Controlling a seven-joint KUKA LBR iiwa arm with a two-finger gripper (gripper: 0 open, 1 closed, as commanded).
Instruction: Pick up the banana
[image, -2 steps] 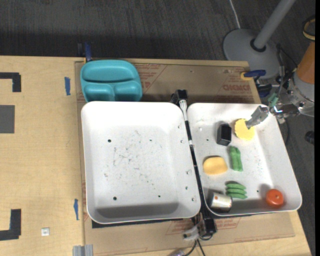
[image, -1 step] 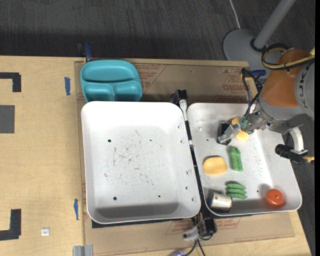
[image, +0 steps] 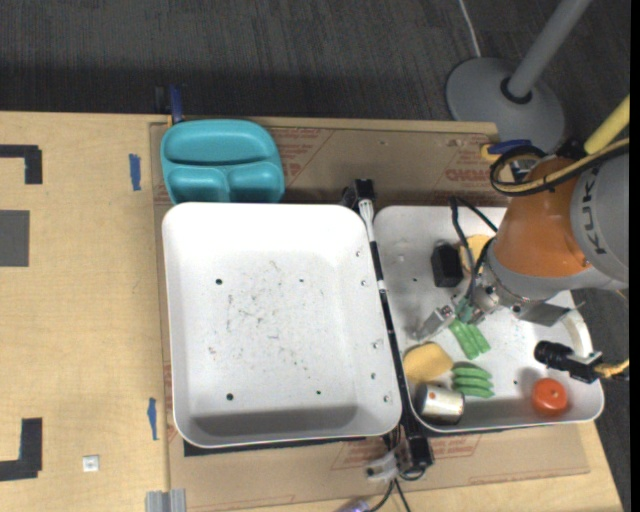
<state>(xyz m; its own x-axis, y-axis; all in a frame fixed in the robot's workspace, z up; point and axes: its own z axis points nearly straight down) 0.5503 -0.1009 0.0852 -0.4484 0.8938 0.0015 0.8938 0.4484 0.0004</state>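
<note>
A yellow piece that looks like the banana shows at the far side of the right bin, mostly hidden behind the arm's orange band. My gripper hangs low over the middle of that bin, nearer than the yellow piece. It is open, with nothing seen between the fingers. A green stick lies just beside its right finger. A second yellow lump lies in front of the gripper, close to the bin's left wall.
A green ridged item, a silver can and an orange-red round thing lie along the right bin's near edge. The left bin is bare white. A teal divided tray sits behind it.
</note>
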